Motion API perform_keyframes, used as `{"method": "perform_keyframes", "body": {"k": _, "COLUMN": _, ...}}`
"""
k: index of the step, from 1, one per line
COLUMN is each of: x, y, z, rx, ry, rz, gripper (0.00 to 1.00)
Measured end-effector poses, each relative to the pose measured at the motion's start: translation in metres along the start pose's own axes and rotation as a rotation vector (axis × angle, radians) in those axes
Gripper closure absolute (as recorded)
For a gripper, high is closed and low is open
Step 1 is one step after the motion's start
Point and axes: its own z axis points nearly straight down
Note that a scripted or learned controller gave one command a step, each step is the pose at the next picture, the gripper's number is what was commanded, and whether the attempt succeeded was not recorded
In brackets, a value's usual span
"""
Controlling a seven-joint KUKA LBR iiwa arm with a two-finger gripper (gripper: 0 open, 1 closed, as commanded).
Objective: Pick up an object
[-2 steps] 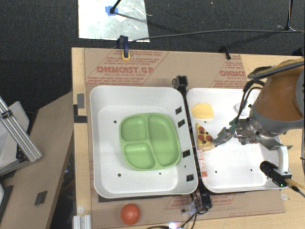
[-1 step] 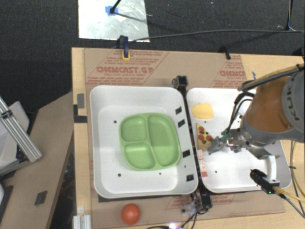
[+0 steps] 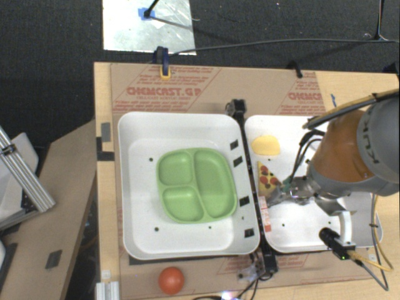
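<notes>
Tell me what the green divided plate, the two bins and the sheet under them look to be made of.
Green divided plate: likely moulded plastic, matte, uniform colour, rounded compartments.
Left bin and right bin: seemingly white plastic, smooth, faint sheen, rounded rims.
Sheet: brown protective paper printed "CHEMCAST GP", probably covering an acrylic panel, though that is unconfirmed.

The brown cardboard sheet (image 3: 206,86) lying under the two bins carried red printing. At its upper left, above the left bin (image 3: 134,167), the word "CHEMCAST" could be read in large letters, followed by what looked like "GP", though those last characters were blurred. Smaller red lines above and below it were too fine to read. At the upper right the same printing repeated at a slant, partly cut off by the arm (image 3: 362,149).
</notes>
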Motion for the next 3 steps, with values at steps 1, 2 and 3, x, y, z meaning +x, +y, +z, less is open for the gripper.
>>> {"method": "perform_keyframes", "body": {"k": 1, "x": 0.000, "y": 0.001, "z": -0.012, "rx": -0.002, "ry": 0.001, "rz": -0.001, "gripper": 1.00}}
{"method": "perform_keyframes", "body": {"k": 2, "x": -0.009, "y": 0.006, "z": -0.061, "rx": -0.005, "ry": -0.001, "rz": -0.001, "gripper": 1.00}}
{"method": "perform_keyframes", "body": {"k": 3, "x": -0.012, "y": 0.007, "z": -0.105, "rx": -0.005, "ry": 0.000, "rz": -0.003, "gripper": 1.00}}
